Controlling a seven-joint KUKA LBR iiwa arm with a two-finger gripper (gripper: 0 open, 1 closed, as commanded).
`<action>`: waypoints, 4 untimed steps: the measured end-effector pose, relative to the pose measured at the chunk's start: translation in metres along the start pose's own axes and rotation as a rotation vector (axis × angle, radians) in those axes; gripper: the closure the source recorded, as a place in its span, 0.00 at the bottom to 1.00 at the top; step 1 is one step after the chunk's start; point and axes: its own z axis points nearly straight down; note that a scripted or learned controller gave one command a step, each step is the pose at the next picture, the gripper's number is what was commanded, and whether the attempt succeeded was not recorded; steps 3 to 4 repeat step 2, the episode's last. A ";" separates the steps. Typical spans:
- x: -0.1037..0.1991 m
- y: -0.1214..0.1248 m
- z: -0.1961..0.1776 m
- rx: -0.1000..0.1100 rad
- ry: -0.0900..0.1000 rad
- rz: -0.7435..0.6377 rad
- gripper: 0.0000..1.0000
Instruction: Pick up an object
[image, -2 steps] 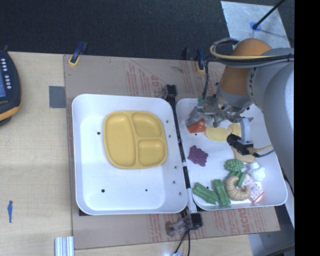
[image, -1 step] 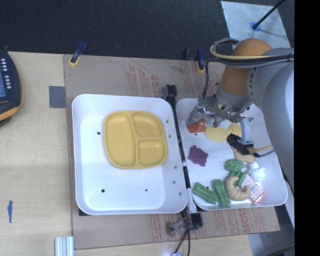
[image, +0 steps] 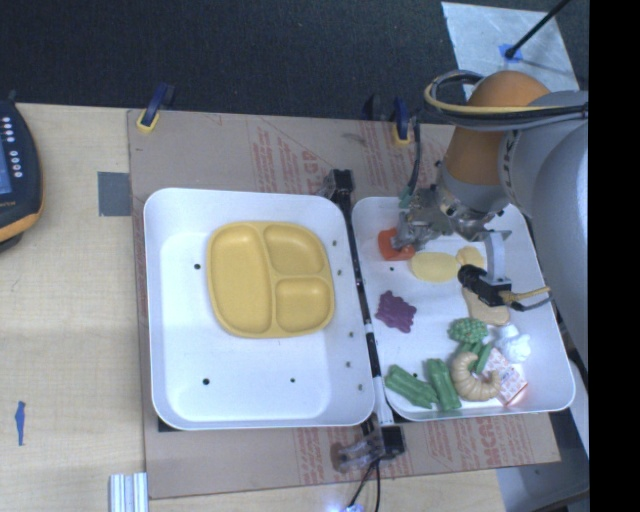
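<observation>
From above, the arm (image: 500, 130) leans in from three o'clock and hangs its claw (image: 412, 238) low over the right bin (image: 560, 395), at the bin's eleven o'clock corner. Just below it lies a small red piece (image: 392, 246), likely the target since the claw sits right on top of it. I cannot tell whether the claw is open or closed, nor which way the piece's long axis runs. A pale yellow piece (image: 435, 266) lies beside it. The left bin (image: 180, 400) holds a yellow divided plate (image: 270, 277).
</observation>
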 end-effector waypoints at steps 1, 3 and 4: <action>0.058 -0.040 -0.095 -0.007 0.003 -0.002 1.00; 0.101 -0.037 -0.118 -0.004 0.001 -0.001 1.00; 0.101 -0.037 -0.118 -0.004 0.001 -0.001 1.00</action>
